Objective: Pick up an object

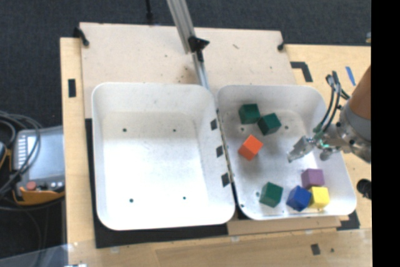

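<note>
- End effector (300,150) hangs over the right bin (282,94), right of the orange cube (251,147); I cannot tell whether it is spread or pressed together, and nothing shows in it.
- 6 cubes wait: 2 green ones above the orange cube, a third green below it, purple cube (312,177), blue and yellow at lower right.
- Best bet: the orange cube, apart from its neighbours. Centre over it, drop straight, close square on 2 flat faces.
</note>
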`<action>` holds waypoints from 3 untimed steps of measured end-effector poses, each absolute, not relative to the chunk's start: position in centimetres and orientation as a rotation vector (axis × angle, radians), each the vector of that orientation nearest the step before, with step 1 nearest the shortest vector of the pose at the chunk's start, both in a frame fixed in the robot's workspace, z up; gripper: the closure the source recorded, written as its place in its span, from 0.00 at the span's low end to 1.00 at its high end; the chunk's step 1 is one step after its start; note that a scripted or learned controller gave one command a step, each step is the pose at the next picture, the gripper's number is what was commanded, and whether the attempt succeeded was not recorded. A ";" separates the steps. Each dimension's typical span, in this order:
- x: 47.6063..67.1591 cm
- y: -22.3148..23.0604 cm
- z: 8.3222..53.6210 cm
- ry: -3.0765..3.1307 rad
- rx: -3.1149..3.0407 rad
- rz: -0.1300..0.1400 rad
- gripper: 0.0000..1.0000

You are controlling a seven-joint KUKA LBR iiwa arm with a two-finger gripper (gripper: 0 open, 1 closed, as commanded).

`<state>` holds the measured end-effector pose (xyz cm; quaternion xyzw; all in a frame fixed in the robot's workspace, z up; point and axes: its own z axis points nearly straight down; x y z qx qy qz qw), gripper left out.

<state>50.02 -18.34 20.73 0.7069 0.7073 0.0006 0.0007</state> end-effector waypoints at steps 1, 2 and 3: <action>50.0 -18.0 14.5 2.222 2.225 -0.005 0.00; 50.2 -18.2 9.7 2.214 2.218 0.003 0.00; 50.4 -18.3 11.0 2.205 2.222 0.009 1.00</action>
